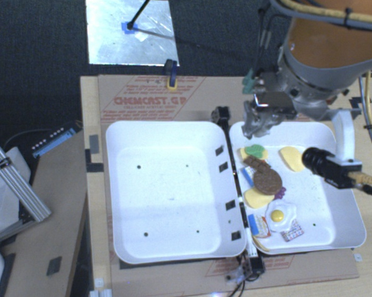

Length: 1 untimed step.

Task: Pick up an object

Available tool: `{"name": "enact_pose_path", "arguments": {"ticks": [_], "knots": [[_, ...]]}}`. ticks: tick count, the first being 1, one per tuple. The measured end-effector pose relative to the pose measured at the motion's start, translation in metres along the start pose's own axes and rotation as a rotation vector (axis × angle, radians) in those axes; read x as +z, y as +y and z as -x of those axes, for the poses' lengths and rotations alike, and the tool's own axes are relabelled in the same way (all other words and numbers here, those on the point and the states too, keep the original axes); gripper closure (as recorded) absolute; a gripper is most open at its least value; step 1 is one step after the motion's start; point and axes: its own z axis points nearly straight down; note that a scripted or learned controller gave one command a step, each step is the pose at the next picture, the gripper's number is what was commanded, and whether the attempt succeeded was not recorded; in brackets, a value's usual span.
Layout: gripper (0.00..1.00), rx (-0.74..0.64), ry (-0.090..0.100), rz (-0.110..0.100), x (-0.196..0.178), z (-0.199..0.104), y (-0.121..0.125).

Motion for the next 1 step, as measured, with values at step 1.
{"name": "enact_pose_path", "arguments": {"ticks": [1], "knots": [[1.0,0.004,0.0,0.002,-0.059,-0.0463,0.0022]]}}
